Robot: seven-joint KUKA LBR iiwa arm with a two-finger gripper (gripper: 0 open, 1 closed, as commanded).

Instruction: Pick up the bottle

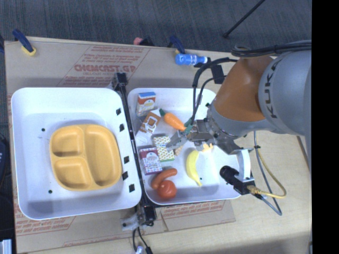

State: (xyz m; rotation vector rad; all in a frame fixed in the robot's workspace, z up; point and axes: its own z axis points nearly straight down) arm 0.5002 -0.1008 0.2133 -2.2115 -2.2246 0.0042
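Bottle (191,60), blue with a clear neck, lies on its side on the cardboard-covered counter (79,62) outside the right bin (209,192), just past its far rim, its long axis running left to right. My pincer (179,140) hangs low inside that bin among the carrot (174,120), banana (192,167) and small cartons, so I judge the bottle lies up and slightly right of it, beyond the rim. I cannot tell the pincer's state.
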